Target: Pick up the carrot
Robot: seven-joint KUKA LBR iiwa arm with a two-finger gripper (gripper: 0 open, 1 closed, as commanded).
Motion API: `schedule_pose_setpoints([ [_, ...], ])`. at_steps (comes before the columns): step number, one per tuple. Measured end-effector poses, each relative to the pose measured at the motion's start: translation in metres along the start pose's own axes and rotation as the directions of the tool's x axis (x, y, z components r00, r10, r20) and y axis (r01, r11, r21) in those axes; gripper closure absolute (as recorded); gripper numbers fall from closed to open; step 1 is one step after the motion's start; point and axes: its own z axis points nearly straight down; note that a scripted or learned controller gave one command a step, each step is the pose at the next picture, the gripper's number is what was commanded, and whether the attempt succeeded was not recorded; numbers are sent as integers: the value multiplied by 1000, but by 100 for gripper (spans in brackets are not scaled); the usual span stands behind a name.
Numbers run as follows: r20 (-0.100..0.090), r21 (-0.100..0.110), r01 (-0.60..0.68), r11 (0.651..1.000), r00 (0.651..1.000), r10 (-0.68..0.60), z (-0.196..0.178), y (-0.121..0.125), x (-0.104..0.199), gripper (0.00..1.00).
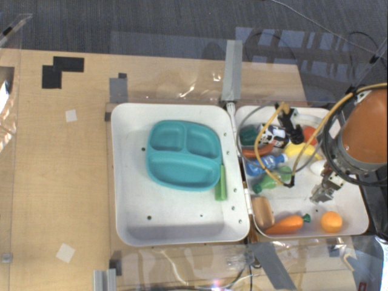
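The carrot (pixel 285 224) is lying on its side near the front edge of the right bin (pixel 362 223), green stub pointing right; nothing's gripping it, it just sits on the bin floor. Right against its left end there's a tan block-ish thing (pixel 262 210), and off to its right, a bit apart, sits a small orange ball-shaped fruit (pixel 331 221).

The gripper (pixel 324 190) hangs above the right side of that bin, up and to the right of the carrot, not touching it; it's small and kinda blurry at this angle, so whether the fingers are apart or together, can't tell honestly. Above it is the arm's orange band (pixel 367 132), big and round in the view, with cables looping around it.

Further back in the same bin is a jumble of toys; a yellow piece (pixel 301 147), something blue (pixel 270 164), a green bit (pixel 270 180), and a black-and-white object (pixel 279 132) wrapped by a yellow cable.

The left bin (pixel 130 223) holds a teal divided plate (pixel 182 154); a green stick-like item (pixel 220 182) lies just beside the plate's right edge.
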Motion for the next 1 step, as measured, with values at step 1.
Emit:
schedule_pose_setpoints([
  [1, -8, -1, 247, 969, 969, -247, -21, 15, 99, 0],
])
